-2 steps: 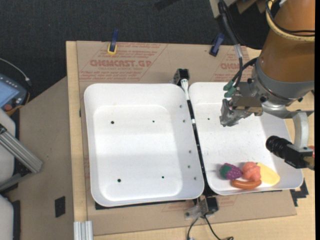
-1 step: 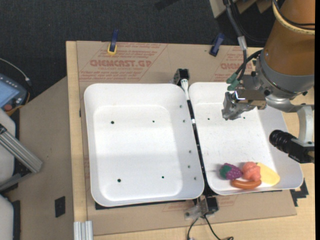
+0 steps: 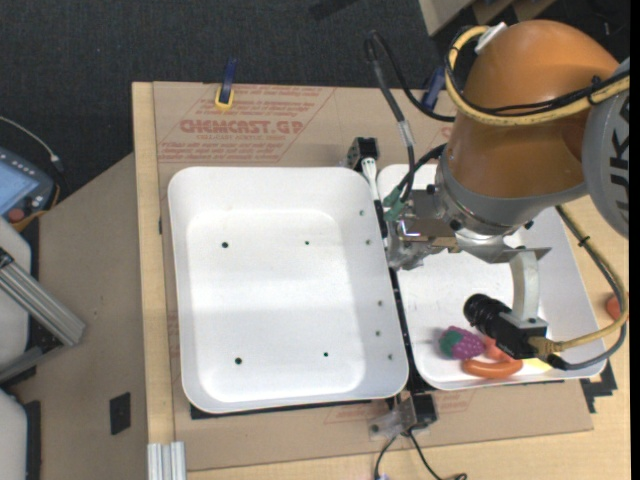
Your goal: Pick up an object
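The brown tabletop [image 3: 150, 268] is carrying two white bins. One big arm [image 3: 520, 118] is hanging over the right bin [image 3: 440, 293], and its gripper [image 3: 408, 238] is sitting by the wall next to the left bin [image 3: 270, 288]; I cannot tell if it is open or closed. One purple toy [image 3: 462, 343] and one orange toy [image 3: 490, 367] are lying touching at the lower right. The gripper is looking too far from them, so it may be grabbing only air or bumping the wall.
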`<state>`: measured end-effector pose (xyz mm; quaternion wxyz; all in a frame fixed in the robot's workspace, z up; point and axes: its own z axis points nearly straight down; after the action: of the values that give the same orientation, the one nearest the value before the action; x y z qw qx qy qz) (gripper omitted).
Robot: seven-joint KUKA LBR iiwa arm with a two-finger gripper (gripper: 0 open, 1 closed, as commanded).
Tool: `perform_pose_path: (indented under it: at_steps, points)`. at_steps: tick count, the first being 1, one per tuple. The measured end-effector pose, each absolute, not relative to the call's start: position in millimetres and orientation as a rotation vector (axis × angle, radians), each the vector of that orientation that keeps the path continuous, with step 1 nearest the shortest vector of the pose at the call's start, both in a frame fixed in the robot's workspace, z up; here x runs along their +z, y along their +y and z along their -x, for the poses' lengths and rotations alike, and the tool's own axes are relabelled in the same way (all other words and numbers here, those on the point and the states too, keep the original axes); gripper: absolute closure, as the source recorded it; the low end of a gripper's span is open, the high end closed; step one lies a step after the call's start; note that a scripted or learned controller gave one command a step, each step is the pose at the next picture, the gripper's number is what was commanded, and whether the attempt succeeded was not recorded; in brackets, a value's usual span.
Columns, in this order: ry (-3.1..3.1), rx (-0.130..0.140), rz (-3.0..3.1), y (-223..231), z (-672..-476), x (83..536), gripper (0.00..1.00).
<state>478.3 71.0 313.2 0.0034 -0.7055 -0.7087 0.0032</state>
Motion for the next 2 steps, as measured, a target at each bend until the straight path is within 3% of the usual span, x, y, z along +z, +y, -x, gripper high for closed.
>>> perform_pose_path:
  at_steps: [2]
  points:
    - [-2.221, -0.005, 2.225, 68.5, -480.5, 337.7, 1.0]
